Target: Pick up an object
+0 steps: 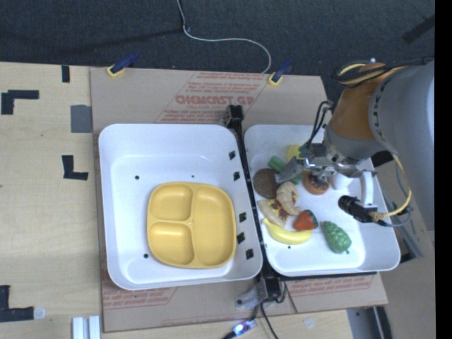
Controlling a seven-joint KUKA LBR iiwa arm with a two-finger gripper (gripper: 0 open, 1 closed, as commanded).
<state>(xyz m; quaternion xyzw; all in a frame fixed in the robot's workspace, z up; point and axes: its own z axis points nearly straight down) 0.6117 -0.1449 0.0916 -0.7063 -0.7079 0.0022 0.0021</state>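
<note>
The right bin holds several small toy foods. A brown round one lies at its left wall, with a green piece and a small yellow piece behind it. In the middle lie a beige pastry-like item, a yellow banana, a red item and a green bumpy one. My gripper hangs low over the bin's middle, right above an orange-brown object that it partly hides. I cannot see anything held.
The left bin carries a yellow divided plate. The grey arm with its orange band covers the right bin's far right part. A black cable end hangs beside the gripper. A divider separates the bins.
</note>
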